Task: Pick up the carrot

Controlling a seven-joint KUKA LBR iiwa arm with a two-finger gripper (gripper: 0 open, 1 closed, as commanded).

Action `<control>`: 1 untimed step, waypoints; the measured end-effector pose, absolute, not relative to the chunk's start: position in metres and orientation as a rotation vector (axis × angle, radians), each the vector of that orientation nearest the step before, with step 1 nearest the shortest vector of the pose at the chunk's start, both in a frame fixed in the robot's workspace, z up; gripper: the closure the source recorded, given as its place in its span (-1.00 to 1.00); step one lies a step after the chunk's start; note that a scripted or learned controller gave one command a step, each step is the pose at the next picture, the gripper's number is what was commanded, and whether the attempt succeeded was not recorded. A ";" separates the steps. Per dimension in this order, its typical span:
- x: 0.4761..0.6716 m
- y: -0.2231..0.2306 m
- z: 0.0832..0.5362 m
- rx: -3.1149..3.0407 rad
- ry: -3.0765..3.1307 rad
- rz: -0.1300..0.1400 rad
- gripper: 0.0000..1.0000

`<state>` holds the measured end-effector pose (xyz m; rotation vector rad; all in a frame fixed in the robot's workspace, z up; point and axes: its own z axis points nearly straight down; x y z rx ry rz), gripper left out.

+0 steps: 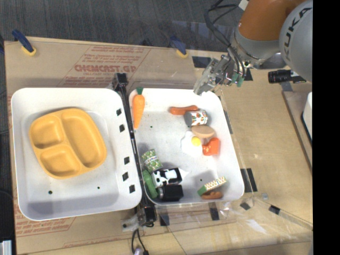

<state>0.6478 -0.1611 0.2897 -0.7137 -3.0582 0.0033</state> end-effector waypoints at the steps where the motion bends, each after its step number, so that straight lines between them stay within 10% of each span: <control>1: 0.648 -0.212 0.313 -0.713 -3.066 0.004 1.00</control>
